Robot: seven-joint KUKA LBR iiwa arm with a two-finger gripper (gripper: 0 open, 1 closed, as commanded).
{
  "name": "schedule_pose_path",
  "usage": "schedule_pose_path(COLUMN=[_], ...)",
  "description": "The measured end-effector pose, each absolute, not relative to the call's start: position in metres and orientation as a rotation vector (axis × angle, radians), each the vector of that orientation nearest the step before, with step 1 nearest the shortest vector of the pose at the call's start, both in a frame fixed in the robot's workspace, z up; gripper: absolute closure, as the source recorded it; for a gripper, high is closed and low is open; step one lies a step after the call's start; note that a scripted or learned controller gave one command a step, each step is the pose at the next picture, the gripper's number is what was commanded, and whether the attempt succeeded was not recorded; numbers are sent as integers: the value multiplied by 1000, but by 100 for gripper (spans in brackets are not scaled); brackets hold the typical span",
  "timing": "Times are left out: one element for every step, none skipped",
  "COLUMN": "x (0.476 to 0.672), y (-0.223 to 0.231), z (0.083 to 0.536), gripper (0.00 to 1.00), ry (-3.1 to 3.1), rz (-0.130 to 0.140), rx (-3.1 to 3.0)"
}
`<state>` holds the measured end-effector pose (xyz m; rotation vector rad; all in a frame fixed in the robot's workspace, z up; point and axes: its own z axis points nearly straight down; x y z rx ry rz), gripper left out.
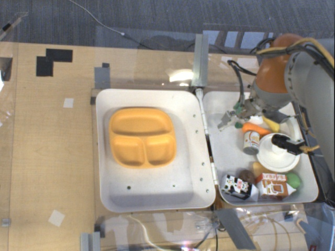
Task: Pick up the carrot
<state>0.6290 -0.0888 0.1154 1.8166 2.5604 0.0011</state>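
The carrot (253, 128) is a small orange piece with a green end, lying in the upper middle of the right bin (217, 150). My gripper (232, 117) reaches down from the grey arm with its orange band (273, 72) and hovers at the carrot's green left end, very close to it or touching it. From this angle I cannot make out any grasp on the carrot.
Crowded round the carrot are a small red-labelled bottle (252, 140), a white bowl (278, 154), a yellow banana-like piece (272, 123), a red-and-white carton (274, 186), a green item (294, 180) and a black-and-white box (238, 186). A yellow divided plate (141, 136) lies in the left bin (157, 192).
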Motion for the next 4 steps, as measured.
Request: schedule_pose_path(x=[663,647,643,640], y=[-104,-111,-166,-132], z=[107,150,129,94], gripper=[0,0,0,0], ry=[2590,2283,1922,1905], rz=[4,7,4,5], rx=[1765,2147,2479,2492])
